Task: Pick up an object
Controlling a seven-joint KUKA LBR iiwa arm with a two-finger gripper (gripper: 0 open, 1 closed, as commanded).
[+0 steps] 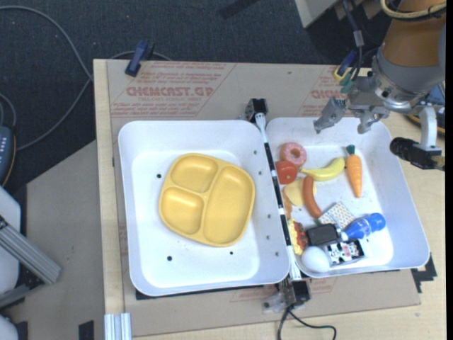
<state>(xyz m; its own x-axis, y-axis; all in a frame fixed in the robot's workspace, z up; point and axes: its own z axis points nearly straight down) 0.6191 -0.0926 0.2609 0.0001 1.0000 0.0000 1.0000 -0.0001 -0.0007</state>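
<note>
Camera view: the gripper is seen above the right bin's far edge, fingers apparently spread, nothing pinched; the carrot and banana are laid just below it

Right bin, all loose, none gripped: pink donut at top left, red tomato-like piece touching just below. Yellow banana lying crosswise, orange carrot beside it, green top pointing away. Sausage angled below banana. Blue bottle on its side, white egg near front edge.
</note>
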